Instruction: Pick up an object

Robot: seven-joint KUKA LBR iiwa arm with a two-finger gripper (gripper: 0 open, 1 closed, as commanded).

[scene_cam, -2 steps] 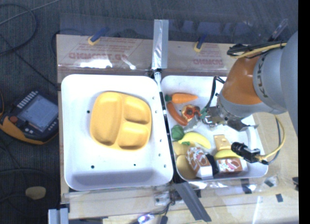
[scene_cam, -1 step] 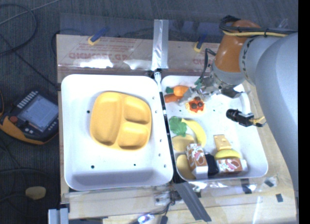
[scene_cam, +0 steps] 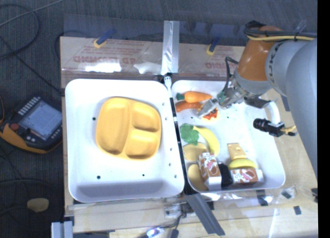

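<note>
The right bin (scene_cam: 268, 152) holds several toy foods. A carrot (scene_cam: 194, 97) lies at its far left corner, with a second orange piece (scene_cam: 184, 106) just below it. A small red item (scene_cam: 212, 113) lies to the right of them. My gripper (scene_cam: 215, 106) reaches down from the grey arm with the orange band (scene_cam: 256, 63) and sits at or just over the red item, close to the carrot's right end. Whether anything is held there is too small to tell.
Nearer the front of the right bin lie a green leafy piece (scene_cam: 189, 134), a banana (scene_cam: 209, 140), a patterned carton (scene_cam: 208, 168), a yellow bottle (scene_cam: 237, 152) and a packet (scene_cam: 245, 173). The left bin (scene_cam: 82, 180) holds a yellow divided plate (scene_cam: 129, 128). A black fitting (scene_cam: 268, 126) juts over the right bin.
</note>
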